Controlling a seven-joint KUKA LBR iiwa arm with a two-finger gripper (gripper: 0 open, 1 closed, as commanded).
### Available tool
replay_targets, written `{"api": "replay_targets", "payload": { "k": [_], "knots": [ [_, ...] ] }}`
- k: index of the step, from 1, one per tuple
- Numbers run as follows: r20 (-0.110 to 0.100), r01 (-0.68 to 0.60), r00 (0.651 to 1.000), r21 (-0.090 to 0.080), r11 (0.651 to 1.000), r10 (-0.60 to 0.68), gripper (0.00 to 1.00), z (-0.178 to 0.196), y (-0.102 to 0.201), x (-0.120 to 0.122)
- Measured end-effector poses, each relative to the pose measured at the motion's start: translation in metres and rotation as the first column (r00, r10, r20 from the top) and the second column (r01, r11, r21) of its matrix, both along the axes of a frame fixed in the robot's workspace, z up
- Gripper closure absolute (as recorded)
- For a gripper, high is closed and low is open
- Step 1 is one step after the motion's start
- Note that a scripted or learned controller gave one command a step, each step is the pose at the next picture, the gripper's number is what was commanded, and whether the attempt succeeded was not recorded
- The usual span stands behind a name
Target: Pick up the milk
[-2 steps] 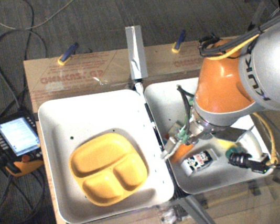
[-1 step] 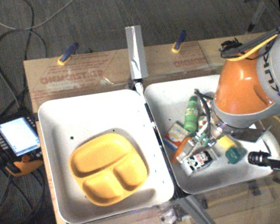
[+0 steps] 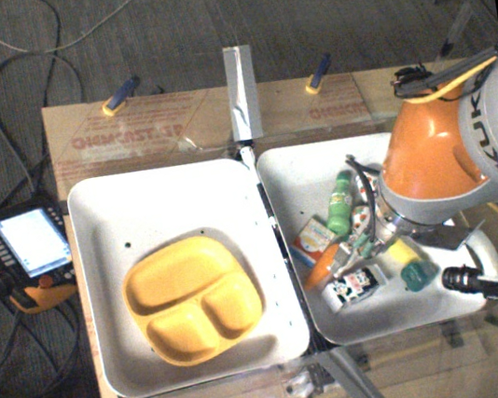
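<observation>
Nearest the lens, the grey arm with its orange band (image 3: 427,163) looms over the right-hand shallow white bin (image 3: 309,160), and its two-finger gripper (image 3: 366,238) hangs low among the clutter; whether the jaws are spread or pressed together cannot be told. Just below the gripper lies the milk, a small white carton with black cow-like patches (image 3: 352,286), on its side near the bin's front wall. Touching or nearly touching it are an orange carrot-shaped toy (image 3: 322,266), a green bottle (image 3: 339,205) and a teal cup (image 3: 417,275). Crowding is the likely risk: a descent slightly off could pinch the carrot instead or nudge the carton away.
</observation>
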State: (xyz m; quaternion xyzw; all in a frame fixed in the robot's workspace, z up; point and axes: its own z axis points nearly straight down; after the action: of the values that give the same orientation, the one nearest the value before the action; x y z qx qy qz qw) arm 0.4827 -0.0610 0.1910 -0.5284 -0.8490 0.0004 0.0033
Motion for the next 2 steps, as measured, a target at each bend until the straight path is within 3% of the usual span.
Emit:
{"api": "replay_targets", "payload": {
  "k": [1, 2],
  "knots": [
    [0.0, 0.0, 1.0, 0.0, 1.0, 0.0, 0.0, 0.0, 0.0, 0.0],
    [0.01, -0.105, 0.994, -0.001, 0.994, 0.105, 0.0, -0.087, -0.044, 0.002]
  ]
}}
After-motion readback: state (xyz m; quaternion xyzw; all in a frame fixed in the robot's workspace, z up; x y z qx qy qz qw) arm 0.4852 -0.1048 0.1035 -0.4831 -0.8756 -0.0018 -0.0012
